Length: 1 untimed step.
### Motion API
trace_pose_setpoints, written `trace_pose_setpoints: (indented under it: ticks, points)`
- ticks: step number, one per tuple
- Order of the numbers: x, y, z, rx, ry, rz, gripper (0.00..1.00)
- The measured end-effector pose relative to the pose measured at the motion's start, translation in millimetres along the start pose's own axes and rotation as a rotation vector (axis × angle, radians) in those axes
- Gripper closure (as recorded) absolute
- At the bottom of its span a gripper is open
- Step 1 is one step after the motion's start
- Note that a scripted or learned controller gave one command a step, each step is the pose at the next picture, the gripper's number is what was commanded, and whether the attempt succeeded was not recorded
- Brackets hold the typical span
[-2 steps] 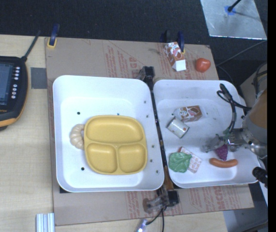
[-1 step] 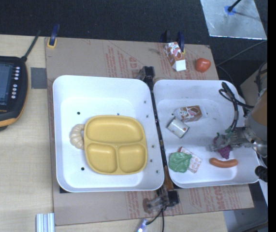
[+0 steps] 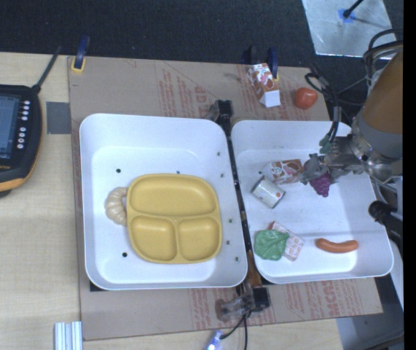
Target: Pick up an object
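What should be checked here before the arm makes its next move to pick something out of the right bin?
1. Tool is over the right bin: ok.
2. A target lies close to the tool: ok, the purple object sits right beside it.
3. Purple object is between the fingers: cannot tell, the tool hides the contact.
4. Neighbours are clear of the target: ok, the sausage and the green object lie apart from it, nearer the front wall.
5. Small carton is free of the tool: ok, it lies to the tool's left.
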State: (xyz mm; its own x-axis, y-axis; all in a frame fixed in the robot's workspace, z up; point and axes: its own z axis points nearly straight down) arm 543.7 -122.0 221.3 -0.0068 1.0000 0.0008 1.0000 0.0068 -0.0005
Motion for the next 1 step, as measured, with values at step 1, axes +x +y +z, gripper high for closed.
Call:
trace_pose_setpoints:
  ticks: [1]
  points:
    - [71.3, 8.4, -11.7, 0.002, -0.001, 0.000, 1.00]
